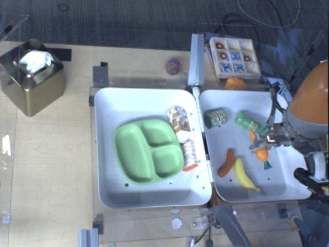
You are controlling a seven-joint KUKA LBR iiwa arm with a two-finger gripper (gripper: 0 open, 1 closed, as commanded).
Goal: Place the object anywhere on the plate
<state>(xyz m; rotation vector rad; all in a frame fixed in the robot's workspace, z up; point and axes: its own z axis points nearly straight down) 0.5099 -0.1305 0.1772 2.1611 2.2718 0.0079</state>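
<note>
A green divided plate lies in the left bin. The right bin holds a small can, a green bottle, a brown sausage, a yellow banana and an orange carrot with a green top. My gripper hangs low over the right bin, directly above the carrot and just right of the bottle. Its body hides part of the carrot, and I cannot tell whether it touches it.
Two snack packets lie against the plate's right edge. Behind the bins sit a tic-tac-toe board, an orange fruit and a purple ball. A brass box stands far left.
</note>
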